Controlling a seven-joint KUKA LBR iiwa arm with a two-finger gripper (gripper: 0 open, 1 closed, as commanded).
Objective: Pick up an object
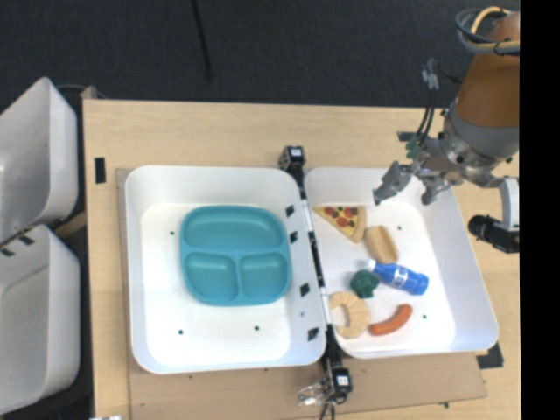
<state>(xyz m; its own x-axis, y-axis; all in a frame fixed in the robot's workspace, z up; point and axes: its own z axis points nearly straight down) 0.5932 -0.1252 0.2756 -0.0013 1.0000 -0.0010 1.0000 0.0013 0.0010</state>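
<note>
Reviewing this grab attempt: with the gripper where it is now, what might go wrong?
The gripper hangs open over the right bin's far edge, away from every toy. The blue bottle, green piece and bread roll sit packed together, so a descent there may catch two things or nudge them aside.

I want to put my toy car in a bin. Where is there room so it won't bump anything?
The left bin has bare white floor all around the teal plate, widest in front. The right bin is crowded in its left half: pizza slice, bread roll, blue bottle, sausage. Its right side, under the gripper, is bare.
</note>
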